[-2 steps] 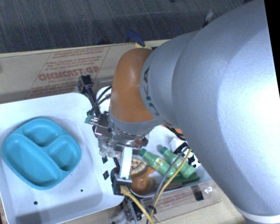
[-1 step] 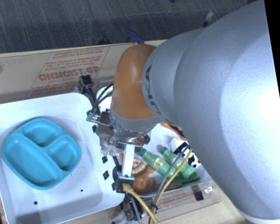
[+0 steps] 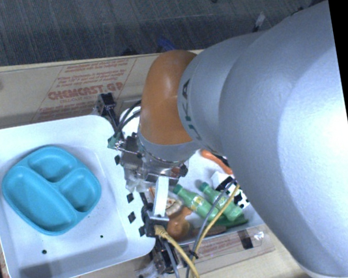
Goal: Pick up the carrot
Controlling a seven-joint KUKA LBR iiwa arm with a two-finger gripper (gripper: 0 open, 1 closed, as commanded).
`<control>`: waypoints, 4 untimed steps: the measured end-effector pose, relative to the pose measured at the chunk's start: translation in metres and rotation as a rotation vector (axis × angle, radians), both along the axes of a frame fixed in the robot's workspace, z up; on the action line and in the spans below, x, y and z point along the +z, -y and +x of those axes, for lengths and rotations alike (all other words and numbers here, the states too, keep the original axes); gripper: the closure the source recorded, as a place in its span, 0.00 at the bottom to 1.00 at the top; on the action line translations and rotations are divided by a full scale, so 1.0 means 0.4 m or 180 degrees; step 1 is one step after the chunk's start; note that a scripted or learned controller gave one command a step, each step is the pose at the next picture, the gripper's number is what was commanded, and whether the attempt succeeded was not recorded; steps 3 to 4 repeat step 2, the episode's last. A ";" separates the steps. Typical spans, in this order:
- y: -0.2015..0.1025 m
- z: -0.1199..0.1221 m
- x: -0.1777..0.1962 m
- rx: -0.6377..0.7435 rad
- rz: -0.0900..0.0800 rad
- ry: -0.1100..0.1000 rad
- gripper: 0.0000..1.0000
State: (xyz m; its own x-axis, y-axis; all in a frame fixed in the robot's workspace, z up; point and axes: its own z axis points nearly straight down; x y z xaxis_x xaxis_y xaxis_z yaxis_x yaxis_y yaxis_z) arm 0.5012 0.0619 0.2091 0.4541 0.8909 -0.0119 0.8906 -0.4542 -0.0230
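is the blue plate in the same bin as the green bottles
No, the blue plate sits in one bin, the green bottles in the other.

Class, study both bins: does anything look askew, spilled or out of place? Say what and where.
The blue divided plate sits skewed in the left bin, not square to its walls. In the right bin, green bottles lie tipped in a heap by an orange piece, likely the carrot, partly under the arm. Nothing looks spilled.
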 end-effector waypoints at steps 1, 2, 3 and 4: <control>0.077 -0.067 -0.035 0.0094 -0.0006 0.0041 1.00; 0.186 -0.054 -0.032 0.1350 0.0029 0.0038 1.00; 0.186 -0.054 -0.032 0.1350 0.0029 0.0038 1.00; 0.186 -0.054 -0.032 0.1350 0.0029 0.0038 1.00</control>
